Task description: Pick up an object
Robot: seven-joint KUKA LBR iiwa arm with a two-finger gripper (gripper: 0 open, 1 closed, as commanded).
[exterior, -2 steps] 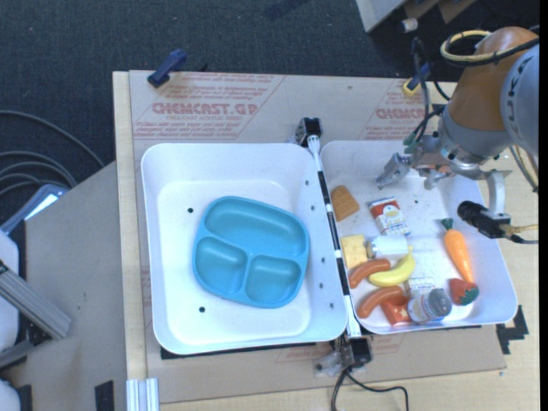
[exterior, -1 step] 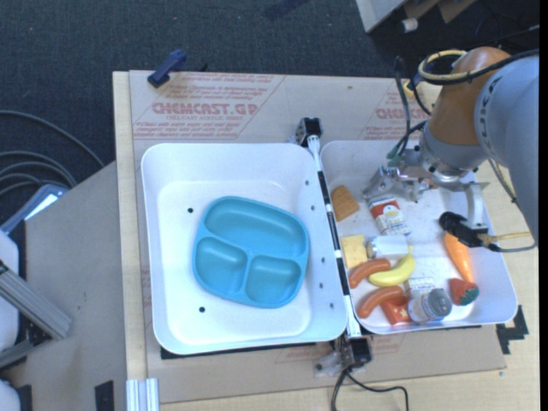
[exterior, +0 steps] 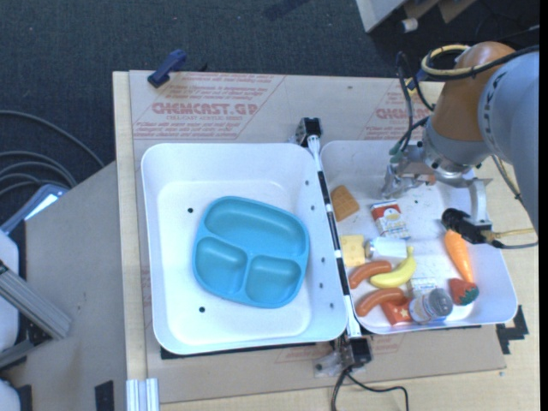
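**Overhead, arm poised in the right bin**

Largest is the bench, carrying two white bins side by side. Next, the left bin holds a blue tray at its centre. The right bin has the arm reaching over its far right corner. The gripper hangs above that bin's far edge; whether it is spread or closed I cannot tell. Nothing shows pinched in it.

Smaller things crowd the right bin's near half: a carrot by the right edge, a banana in the middle, two sausages beside the left edge, a red carton, a brown cracker, a cheese cube and a can near the front edge.
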